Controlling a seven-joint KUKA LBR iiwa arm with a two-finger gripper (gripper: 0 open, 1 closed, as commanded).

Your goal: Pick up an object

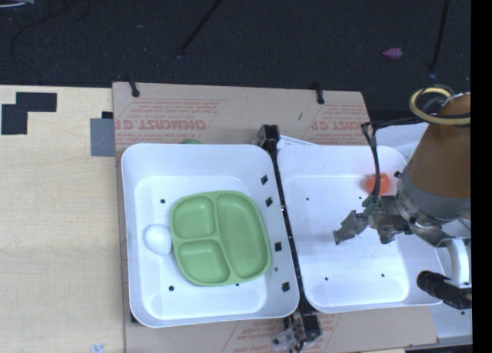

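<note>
Two shallow white bins sit side by side on a cardboard-lined bench, seen from the overhead camera. Left bin (pixel 138 190): a green divided plate (pixel 219 238) lies flat in the middle, with a white egg-shaped object (pixel 158 238) touching its left edge. Right bin (pixel 338 290): the arm reaches in from the right, its gripper (pixel 347 230) low over the floor. Whether it is spread or closed cannot be told, and nothing is visibly held. A small orange object (pixel 377 183), the likeliest pick, lies near the bin's back right, partly hidden behind the wrist.
</note>
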